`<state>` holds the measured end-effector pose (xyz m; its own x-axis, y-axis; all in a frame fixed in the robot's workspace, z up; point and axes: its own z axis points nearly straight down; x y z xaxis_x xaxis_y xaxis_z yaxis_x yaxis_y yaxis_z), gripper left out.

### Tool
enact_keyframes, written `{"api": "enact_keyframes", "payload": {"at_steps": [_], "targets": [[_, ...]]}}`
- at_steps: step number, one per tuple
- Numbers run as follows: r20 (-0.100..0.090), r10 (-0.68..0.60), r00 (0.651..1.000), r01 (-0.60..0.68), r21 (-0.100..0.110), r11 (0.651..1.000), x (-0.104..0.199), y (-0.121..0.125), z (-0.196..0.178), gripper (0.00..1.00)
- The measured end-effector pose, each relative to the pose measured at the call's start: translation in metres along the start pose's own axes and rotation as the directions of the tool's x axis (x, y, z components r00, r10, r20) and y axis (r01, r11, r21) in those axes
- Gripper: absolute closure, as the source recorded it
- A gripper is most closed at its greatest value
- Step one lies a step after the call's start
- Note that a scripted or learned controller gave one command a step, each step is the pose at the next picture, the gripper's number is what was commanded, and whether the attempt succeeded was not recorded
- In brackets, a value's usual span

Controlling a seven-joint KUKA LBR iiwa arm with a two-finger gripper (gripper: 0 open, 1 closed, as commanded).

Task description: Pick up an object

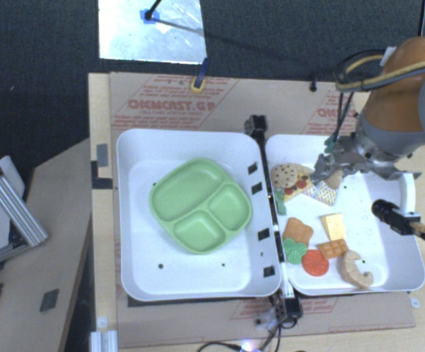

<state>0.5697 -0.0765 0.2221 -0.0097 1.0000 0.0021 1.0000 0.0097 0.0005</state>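
Bench (161, 101) of pale board carrying two shallow white plastic bins: left bin (135, 270) holds a green three-compartment plate (200, 204); right bin (410, 270) holds small toy foods. Gripper (328, 169) hangs over that bin's far-left corner, touching or just above a patterned flat piece (322, 192), beside the pizza slice (289, 177). Whether its fingers stand apart or together cannot be told. Cheese wedge (334, 226), red disc (315, 263) and croissant (356, 269) lie nearer the onlooker.
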Motion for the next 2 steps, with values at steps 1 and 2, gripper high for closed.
{"api": "enact_keyframes", "payload": {"at_steps": [1,2], "targets": [[-0.001,-0.001,1.0,0.001,-0.001,1.0,0.054,-0.008,-0.011,1.0],[0.0,-0.001,1.0,0.001,-0.001,1.0,0.103,-0.01,-0.014,1.0]]}}
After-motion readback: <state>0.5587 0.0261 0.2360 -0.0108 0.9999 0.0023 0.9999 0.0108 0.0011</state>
